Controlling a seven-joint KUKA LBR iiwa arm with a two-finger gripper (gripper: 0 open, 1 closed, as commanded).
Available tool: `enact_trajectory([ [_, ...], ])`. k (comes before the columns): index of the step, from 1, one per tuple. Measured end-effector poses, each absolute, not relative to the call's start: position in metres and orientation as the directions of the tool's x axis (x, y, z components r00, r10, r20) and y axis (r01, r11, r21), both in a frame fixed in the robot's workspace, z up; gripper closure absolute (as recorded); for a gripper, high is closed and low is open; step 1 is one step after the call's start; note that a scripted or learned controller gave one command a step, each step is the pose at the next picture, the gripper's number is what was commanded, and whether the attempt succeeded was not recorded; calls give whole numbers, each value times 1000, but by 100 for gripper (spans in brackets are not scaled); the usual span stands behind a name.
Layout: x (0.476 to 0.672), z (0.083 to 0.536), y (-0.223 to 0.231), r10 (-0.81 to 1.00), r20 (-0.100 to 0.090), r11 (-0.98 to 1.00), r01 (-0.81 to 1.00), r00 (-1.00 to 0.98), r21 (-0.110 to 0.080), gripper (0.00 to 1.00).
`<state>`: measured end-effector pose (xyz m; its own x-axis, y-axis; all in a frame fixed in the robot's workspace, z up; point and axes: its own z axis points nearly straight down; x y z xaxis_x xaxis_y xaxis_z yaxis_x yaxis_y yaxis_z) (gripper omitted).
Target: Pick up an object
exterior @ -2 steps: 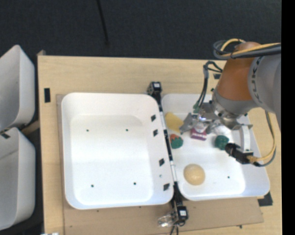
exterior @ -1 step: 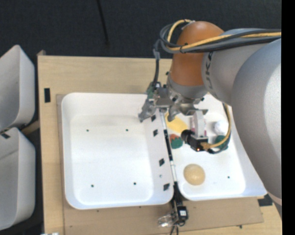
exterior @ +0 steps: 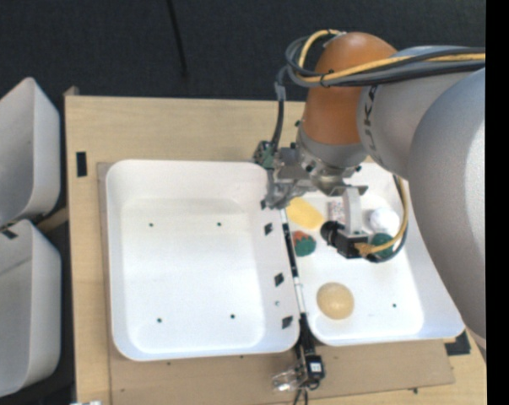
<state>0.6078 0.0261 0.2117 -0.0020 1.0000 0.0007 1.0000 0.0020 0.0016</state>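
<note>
Here, gripper (exterior: 286, 191): above right bin (exterior: 406, 321), at its left wall; open or closed, cannot tell.
Yellow object (exterior: 305, 214): in right bin, near left wall.
Tan ball (exterior: 335, 300): right bin's front, open floor around it.

Three little things sit in my right bin (exterior: 387, 312). First is a pale yellow lump (exterior: 305, 214), kinda oval, lying close to the bin's left wall toward the far end. Just beside it on the near side is a small round thing (exterior: 303, 244), teal-green with a dab of red-orange, too tiny for me to say what it is. Then there's a tan ball (exterior: 335, 300), smooth and round, resting on the bin floor toward the near edge, apart from the other two.
</note>
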Motion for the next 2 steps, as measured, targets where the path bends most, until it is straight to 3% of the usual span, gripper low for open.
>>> enact_trajectory([
  [1, 544, 267, 12, 1000, 0, -1, 1000, 1, 4, 100],
  [2, 538, 347, 75, 1000, 3, 9, 1000, -9, 9, 100],
])
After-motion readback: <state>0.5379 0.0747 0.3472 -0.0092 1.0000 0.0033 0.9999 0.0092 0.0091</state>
